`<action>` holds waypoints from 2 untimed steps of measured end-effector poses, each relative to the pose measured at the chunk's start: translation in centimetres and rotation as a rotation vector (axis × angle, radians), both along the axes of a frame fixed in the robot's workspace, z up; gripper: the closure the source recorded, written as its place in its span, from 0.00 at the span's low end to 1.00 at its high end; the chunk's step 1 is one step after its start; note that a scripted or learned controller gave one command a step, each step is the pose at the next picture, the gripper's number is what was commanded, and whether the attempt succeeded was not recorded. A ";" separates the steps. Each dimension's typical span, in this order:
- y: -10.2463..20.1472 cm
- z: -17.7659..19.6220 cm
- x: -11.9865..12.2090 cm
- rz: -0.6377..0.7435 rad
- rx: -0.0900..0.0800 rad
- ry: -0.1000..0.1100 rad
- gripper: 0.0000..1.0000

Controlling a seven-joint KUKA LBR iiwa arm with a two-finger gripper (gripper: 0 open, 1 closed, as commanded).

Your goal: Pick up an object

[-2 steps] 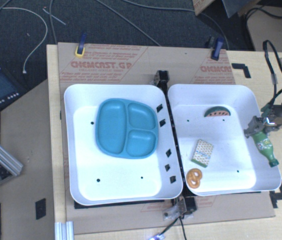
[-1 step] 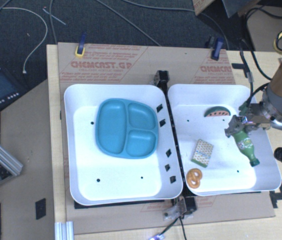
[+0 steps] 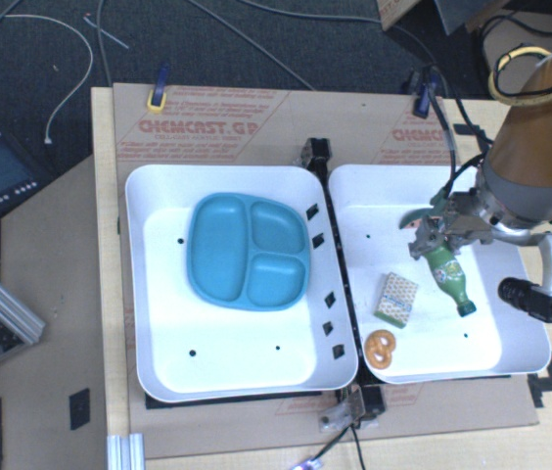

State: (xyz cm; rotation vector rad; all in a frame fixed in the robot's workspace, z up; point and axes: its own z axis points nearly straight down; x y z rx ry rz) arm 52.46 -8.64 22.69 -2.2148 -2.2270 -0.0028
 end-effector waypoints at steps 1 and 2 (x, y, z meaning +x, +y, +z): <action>5.1 -1.0 2.2 0.000 -0.001 0.000 1.00; 9.5 -1.5 4.2 -0.001 -0.001 -0.001 1.00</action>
